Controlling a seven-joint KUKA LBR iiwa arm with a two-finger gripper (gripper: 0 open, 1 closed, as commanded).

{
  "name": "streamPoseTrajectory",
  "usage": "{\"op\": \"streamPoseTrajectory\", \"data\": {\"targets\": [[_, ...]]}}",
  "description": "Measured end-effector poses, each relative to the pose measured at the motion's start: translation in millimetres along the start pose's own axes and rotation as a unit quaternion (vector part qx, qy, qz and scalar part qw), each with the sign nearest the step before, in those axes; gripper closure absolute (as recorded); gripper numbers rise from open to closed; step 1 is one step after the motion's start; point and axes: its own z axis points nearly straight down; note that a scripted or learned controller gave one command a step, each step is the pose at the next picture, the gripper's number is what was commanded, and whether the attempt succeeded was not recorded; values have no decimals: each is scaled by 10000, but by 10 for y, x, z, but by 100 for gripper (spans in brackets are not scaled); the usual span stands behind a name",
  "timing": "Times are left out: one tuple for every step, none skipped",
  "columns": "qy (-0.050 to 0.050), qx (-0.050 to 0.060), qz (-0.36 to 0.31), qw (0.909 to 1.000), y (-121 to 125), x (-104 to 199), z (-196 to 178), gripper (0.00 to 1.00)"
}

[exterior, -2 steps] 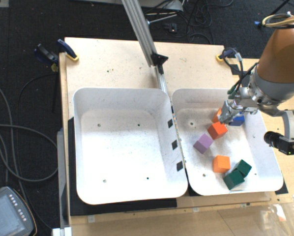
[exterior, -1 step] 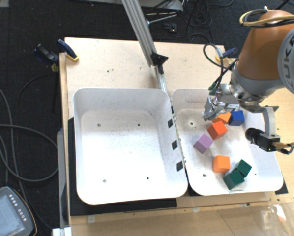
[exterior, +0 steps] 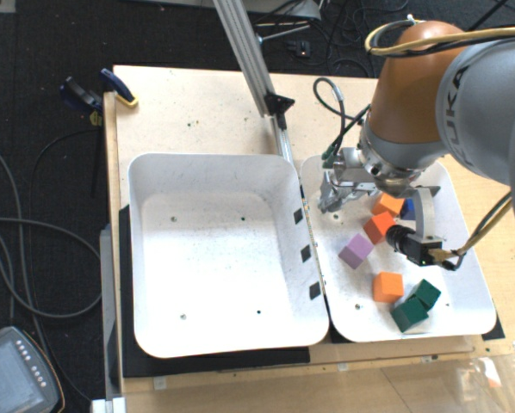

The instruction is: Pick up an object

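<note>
The right bin (exterior: 464, 317) holds several small blocks. A purple block (exterior: 356, 250) lies near its middle. An orange cube (exterior: 388, 286) sits below it, and two green blocks (exterior: 417, 306) lie at the front right. Two more orange blocks (exterior: 381, 225) rest close under the wrist, one partly hidden by it. My gripper (exterior: 337, 194) hangs over the bin's far left part, just left of those orange blocks and above the purple one. Nothing shows in its grasp.
The left bin (exterior: 154, 317) stands beside the right one, sharing a raised rim (exterior: 309, 248) with black tabs. A slanted aluminium rail (exterior: 245, 50) crosses the bench behind the bins. A black cable connector (exterior: 417, 248) dangles from the wrist over the blocks.
</note>
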Motion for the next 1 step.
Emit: {"op": "streamPoseTrajectory", "data": {"targets": [[1,-20,0,10000,90,549,-48,100]]}}
